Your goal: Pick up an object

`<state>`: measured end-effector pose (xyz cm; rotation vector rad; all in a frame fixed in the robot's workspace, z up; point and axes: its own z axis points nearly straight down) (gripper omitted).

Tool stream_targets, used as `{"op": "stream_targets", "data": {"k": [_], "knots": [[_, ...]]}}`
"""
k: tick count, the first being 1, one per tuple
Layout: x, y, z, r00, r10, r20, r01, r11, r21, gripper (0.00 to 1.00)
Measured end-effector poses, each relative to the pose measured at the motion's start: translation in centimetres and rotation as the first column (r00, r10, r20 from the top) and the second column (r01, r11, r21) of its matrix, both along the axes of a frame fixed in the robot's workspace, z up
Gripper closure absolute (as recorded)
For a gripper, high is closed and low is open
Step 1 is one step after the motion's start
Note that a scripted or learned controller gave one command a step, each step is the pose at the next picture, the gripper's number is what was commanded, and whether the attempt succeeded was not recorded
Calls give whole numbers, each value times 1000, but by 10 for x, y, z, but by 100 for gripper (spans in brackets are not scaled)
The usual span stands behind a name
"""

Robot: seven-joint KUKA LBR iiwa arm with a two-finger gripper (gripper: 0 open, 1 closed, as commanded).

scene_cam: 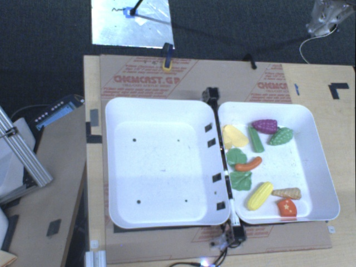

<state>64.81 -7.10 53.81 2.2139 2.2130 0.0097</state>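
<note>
2 white bins on the bench. Left bin (161, 166): just the bare white floor with a few dark specks. Right bin (320, 166) holds all the toy food, 9 pieces:
- purple ridged piece (265, 126), upper middle, glossy
- green bumpy piece (281, 136) just right of it, touching or nearly so
- slim dark-green stick (256, 141) below the purple one, tilted
- pale yellow wedge (234, 136) against the left wall
- green leafy piece (236, 156) under the wedge
- orange sausage shape (248, 164), lying across the leaf's lower edge
- 2nd green leaf (241, 179) below that
- yellow corn cob (259, 196), diagonal, near the front
- tan cone (287, 193) right of the corn, above a red piece (287, 207) at the front rim

Gripper (325, 15) is at top right, well apart from both bins, over the dark floor. Blurred; can't tell its state. Nothing visibly in it.
</note>
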Motion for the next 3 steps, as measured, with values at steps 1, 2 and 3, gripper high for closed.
{"op": "stream_targets", "data": {"k": [1,2,3], "knots": [[-138,22,0,1000,5,-9,-5,1000,6,100],[-23,-43,-3,1000,-2,-4,2,1000,-1,100],[-136,-11,-1,1000,6,-9,-6,1000,5,100]]}}
